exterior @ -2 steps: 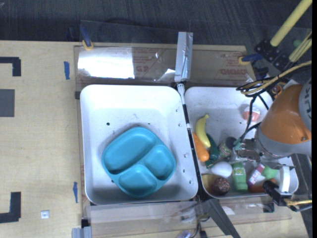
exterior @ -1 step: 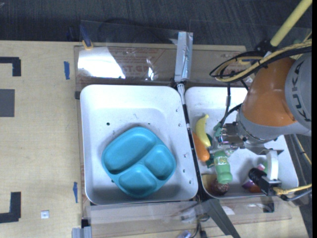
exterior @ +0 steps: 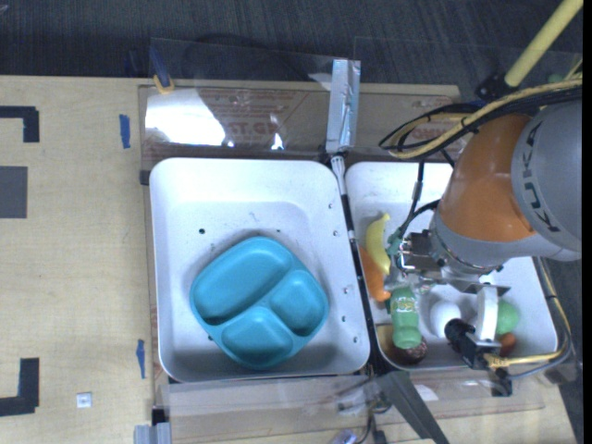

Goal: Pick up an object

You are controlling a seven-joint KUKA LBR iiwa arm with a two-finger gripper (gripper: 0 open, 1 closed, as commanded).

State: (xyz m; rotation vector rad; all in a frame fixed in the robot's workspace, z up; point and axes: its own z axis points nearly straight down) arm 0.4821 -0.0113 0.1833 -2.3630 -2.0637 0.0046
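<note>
End effector (exterior: 442, 271) low over right bin (exterior: 388, 181), close beside banana (exterior: 375, 239) and green bottle (exterior: 404, 308). Its opening is hidden under wrist, cannot tell; nothing visibly held. Blue plate (exterior: 259, 301) lies in left bin (exterior: 240, 192). Judgement: 0 objects lifted; grasp and lift remain.

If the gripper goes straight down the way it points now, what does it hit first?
Probably the green bottle in the right bin, which sits closest beneath the gripper; the banana lies just beside it. Depth is unclear from this slant, so it may meet bare bin floor instead.
</note>
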